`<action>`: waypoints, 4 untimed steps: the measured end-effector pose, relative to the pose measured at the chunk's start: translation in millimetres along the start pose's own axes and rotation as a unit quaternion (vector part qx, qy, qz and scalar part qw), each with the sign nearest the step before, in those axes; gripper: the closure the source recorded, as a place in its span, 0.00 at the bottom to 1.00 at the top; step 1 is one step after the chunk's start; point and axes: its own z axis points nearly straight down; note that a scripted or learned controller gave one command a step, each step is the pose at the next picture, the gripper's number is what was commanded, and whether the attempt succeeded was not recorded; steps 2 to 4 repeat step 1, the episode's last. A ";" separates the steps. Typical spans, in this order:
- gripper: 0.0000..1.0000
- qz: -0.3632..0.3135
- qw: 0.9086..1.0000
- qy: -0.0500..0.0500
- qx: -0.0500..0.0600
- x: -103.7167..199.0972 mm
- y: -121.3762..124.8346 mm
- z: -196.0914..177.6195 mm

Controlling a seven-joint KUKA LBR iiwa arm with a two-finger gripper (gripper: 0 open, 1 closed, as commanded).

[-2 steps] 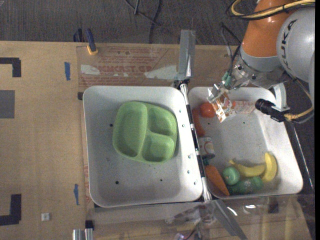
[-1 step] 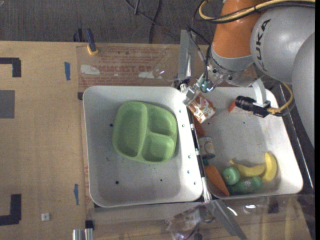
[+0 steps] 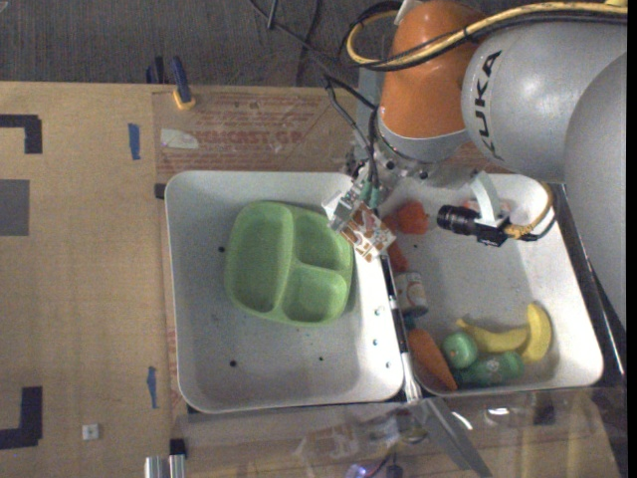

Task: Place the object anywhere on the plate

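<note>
Camera view puts the claw [image 3: 360,219] over the seam between the bins, at the plate's [image 3: 289,263] right edge, pinching a small orange-and-white box [image 3: 366,231] (a carton, as far as I can tell). The risk I see: the box hangs only just beside the plate's rim, so a release from here could tip it off onto the bin wall or into the seam. Left of the claw, the left bin [image 3: 199,347] holds only the green plate. Below and right of it, the right bin [image 3: 572,297] holds a banana [image 3: 518,335], a carrot [image 3: 431,358], green produce [image 3: 478,358] and a red item [image 3: 411,217].
</note>
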 end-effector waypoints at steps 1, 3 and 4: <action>0.00 0.000 1.000 0.000 0.000 -0.2 -0.3 0.2; 0.00 0.000 1.000 0.000 0.000 -0.2 -0.3 0.2; 0.00 0.000 1.000 0.000 0.000 -0.2 -0.3 0.2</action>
